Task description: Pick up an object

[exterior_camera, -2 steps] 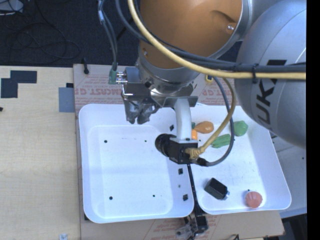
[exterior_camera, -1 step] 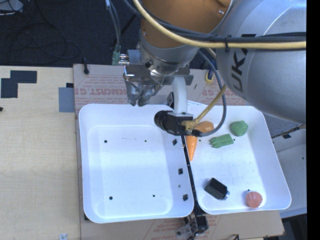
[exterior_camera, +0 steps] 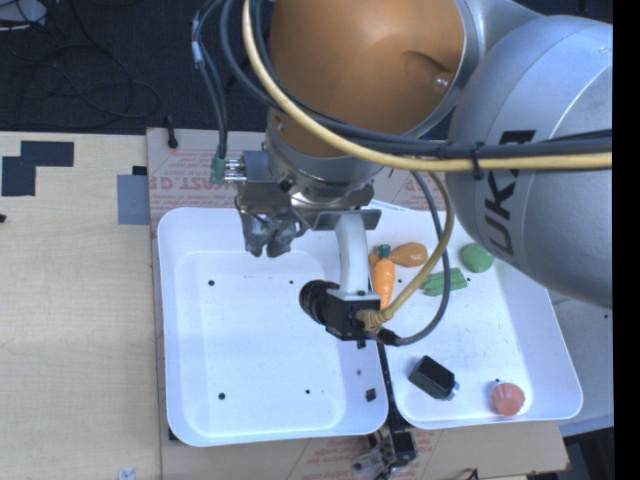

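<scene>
My gripper [exterior_camera: 272,232] hangs below the wide orange-and-grey wrist, over the back edge of the left bin [exterior_camera: 200,368]. I see nothing in it. The objects lie in the right bin [exterior_camera: 545,353]. An orange carrot-shaped toy [exterior_camera: 382,274] sits at that bin's back left, right beside the arm's white bracket. An orange oval piece [exterior_camera: 408,255] touches the carrot. Farther right lie a long green piece [exterior_camera: 443,281] and a round green piece [exterior_camera: 477,259]. A black block [exterior_camera: 433,377] and a reddish ball [exterior_camera: 507,398] rest near the front.
The arm's body covers the back of both bins. A yellow cable and black cables loop from the wrist down to a black fitting [exterior_camera: 330,310] over the ridge between the bins. Bare wooden bench [exterior_camera: 70,318] lies to the left.
</scene>
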`<state>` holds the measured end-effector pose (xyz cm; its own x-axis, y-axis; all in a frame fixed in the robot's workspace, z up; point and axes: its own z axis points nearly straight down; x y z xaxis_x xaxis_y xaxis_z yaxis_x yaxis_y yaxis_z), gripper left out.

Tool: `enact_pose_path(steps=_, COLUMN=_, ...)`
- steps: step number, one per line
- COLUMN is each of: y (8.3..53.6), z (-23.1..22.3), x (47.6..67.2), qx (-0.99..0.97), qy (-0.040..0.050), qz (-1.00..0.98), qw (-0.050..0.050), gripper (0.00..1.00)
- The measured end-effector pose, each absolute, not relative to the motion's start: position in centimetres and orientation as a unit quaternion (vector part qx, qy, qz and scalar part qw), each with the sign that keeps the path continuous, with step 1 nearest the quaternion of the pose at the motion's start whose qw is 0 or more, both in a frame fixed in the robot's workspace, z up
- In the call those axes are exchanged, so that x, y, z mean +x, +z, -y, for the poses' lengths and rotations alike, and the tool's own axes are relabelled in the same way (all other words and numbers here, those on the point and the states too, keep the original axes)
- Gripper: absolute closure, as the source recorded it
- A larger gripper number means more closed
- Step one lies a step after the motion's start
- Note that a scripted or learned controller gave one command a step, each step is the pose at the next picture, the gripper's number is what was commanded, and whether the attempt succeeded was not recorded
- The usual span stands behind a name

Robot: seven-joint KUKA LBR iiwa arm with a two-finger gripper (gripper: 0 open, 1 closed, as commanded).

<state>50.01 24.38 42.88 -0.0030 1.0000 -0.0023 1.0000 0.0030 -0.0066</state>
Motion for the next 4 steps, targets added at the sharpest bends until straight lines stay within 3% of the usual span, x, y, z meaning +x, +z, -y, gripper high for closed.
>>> enact_pose_path(steps=1, y=34.0, z=-19.1, x=53.1, qx=-0.709, qy=0.0055, qz=0.705, qw=0.002, gripper=1.0)
enact_pose_path(steps=2, y=37.0, z=-17.5, x=50.9, qx=-0.708, qy=0.0007, qz=0.706, qw=0.0, gripper=1.0)
enact_pose_path(steps=3, y=52.2, z=-23.0, x=47.4, qx=-0.704, qy=-0.0069, qz=0.71, qw=-0.001, gripper=1.0)
enact_pose_path(steps=4, y=52.7, z=-24.5, x=52.8, qx=-0.707, qy=0.0007, qz=0.707, qw=0.0, gripper=1.0)
